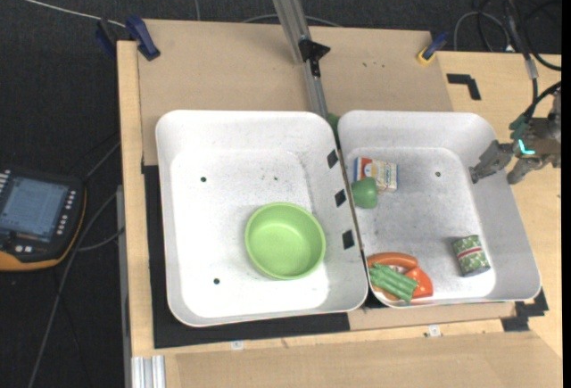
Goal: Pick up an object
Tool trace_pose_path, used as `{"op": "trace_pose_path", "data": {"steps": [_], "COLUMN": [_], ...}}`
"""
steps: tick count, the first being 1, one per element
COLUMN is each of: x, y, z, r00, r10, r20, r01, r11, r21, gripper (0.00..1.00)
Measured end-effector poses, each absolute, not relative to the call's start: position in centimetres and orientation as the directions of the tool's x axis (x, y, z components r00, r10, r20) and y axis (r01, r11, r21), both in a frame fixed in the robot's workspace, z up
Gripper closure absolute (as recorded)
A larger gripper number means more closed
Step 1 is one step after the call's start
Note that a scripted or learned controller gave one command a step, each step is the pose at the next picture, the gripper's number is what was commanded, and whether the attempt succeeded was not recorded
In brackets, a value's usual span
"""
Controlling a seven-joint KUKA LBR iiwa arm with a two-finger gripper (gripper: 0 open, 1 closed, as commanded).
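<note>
Nearest me, at the front lip of the right bin, sits a small orange dish with something green and ridged lying across it, tucked into the corner by the divider between the two bins. Just beside it to the right, apart from the dish, is a little green can with a patterned label, tipped onto its side on the speckled floor. Over in the left bin a lime-green bowl rests upright toward the front, well clear of everything else. Further back in the right bin a green ball lies against the inner wall, touching or nearly touching a small carton with red, white and blue print just behind it. At the far right, the gripper hangs over the bin's outer rim, dark fingers pointing inward and a teal light glowing on the wrist behind them; it is too small and shadowed from here for me to tell whether those fingers stand apart or together, and nothing is visibly between them. I would judge the pick is not yet begun: this looks like the approach stage, with every candidate lying loose on the bin floor. The next move seems to call for travelling inward over one chosen item, the can being closest, then descending squarely enough that the fingers straddle it rather than nudge it away.
</note>
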State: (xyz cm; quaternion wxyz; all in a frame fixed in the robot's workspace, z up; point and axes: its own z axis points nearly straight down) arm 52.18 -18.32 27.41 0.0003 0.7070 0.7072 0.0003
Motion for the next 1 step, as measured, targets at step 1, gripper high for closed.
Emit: {"op": "trace_pose_path", "data": {"steps": [1], "x": [52.18], "y": [-18.32], "z": [27.4], "r00": [0.0], "r10": [1.0], "r20": [0.0], "r01": [1.0], "r11": [0.0], "r21": [0.001], "gripper": [0.0]}}
